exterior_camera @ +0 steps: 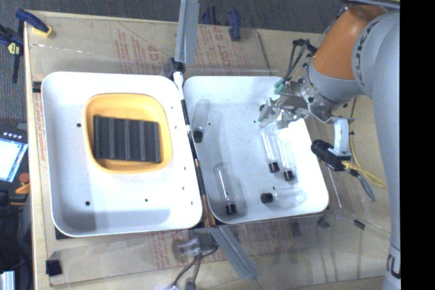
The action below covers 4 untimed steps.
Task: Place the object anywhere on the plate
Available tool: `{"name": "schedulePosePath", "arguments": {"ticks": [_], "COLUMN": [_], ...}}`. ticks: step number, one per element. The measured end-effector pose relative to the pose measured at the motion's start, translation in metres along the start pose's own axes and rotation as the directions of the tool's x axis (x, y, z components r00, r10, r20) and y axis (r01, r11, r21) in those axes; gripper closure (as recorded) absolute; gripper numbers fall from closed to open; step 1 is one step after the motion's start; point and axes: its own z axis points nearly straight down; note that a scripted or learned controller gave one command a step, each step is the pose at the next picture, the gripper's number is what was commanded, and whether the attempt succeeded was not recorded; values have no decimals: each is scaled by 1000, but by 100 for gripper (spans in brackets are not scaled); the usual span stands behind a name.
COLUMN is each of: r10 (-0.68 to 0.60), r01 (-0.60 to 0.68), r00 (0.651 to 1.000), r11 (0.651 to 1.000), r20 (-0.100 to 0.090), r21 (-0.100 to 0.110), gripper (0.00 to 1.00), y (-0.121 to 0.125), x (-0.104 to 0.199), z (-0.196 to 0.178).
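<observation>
A yellow plate point(126, 100) lies in the left white bin point(61, 193), and a dark ribbed block point(127, 139) rests on its middle. Several clear tubes with black caps lie in the right bin point(238, 95). One tube point(200, 117) is by the left wall and another tube point(224, 188) is near the front. A pair of tubes point(277, 149) lies side by side at the right, with one more tube point(285, 197) at the front right. My gripper point(277, 113) hangs over the far ends of the pair.
A ridge where the two bins meet point(190, 146) runs between plate and tubes. The arm's orange band point(340, 44) and grey wrist fill the far right. Blue clamps point(234, 22) sit on the bench's back edge.
</observation>
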Motion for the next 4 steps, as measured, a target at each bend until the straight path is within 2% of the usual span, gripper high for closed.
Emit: {"name": "schedulePosePath", "arguments": {"ticks": [1, 2, 3, 4], "r10": [-207, -297, -339, -496], "r01": [207, 297, 339, 496], "r00": [978, 955, 941, 869], "r11": [978, 955, 941, 869], "r20": [1, 4, 3, 3], "r21": [1, -3, -2, 2], "gripper": [100, 100, 100, 100], "y": [1, 27, 57, 21], "x": [59, 112, 158, 185], "z": [-15, -16, -1, 5]}}
